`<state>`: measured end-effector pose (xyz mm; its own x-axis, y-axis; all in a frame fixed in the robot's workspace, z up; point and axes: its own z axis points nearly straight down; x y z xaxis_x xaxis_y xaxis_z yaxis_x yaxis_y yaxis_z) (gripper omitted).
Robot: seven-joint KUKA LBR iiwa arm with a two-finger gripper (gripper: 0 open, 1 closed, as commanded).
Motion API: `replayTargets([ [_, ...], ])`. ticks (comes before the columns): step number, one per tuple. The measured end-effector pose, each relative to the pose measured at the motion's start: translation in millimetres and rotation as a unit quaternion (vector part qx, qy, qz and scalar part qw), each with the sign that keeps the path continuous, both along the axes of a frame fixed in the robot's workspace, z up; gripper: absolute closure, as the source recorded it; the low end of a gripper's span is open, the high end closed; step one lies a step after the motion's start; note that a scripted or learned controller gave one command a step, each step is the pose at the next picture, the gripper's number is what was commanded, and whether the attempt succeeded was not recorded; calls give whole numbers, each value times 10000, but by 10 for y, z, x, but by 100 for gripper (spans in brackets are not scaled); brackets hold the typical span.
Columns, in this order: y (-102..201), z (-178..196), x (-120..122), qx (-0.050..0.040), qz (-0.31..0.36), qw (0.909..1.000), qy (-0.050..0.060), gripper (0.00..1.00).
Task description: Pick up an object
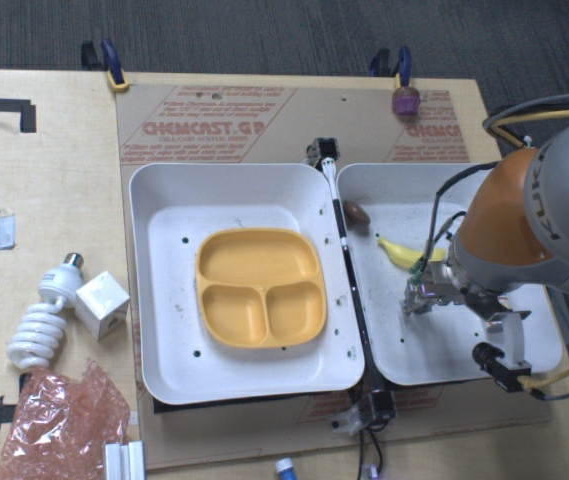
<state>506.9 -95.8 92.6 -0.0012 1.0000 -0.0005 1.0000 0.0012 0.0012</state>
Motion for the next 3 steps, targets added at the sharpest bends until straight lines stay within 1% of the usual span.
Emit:
replayTargets([
  [1,17,-3,-294,5,-13,10000,8,0],
  [2,34,-2,-290,4,-15,10000,4,0],
  [3,2,-1,25,0,3,10000,1,0],
])
